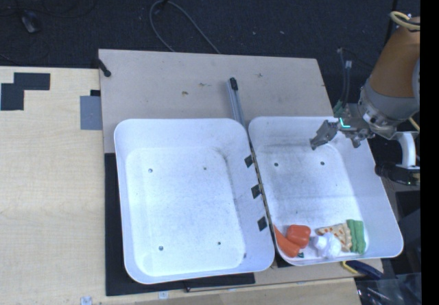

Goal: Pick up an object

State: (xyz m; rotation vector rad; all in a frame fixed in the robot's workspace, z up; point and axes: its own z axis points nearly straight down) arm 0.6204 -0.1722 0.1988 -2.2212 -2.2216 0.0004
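White right bin [322, 180] is landmark. Gripper [341, 133] hangs over its far edge, fingers apart, nothing between them. Step looks like start of reach; nothing picked yet. Toys sit bunched in near corner of right bin: orange toy [296, 236], white toy [325, 245], green toy [356, 235]. Next move, my guess: go toward that corner, drop down, squeeze one. Left bin [182, 194] sits just beside right bin.

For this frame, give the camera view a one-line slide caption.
Gripper open over the right bin's far edge; toys clustered at its near edge.
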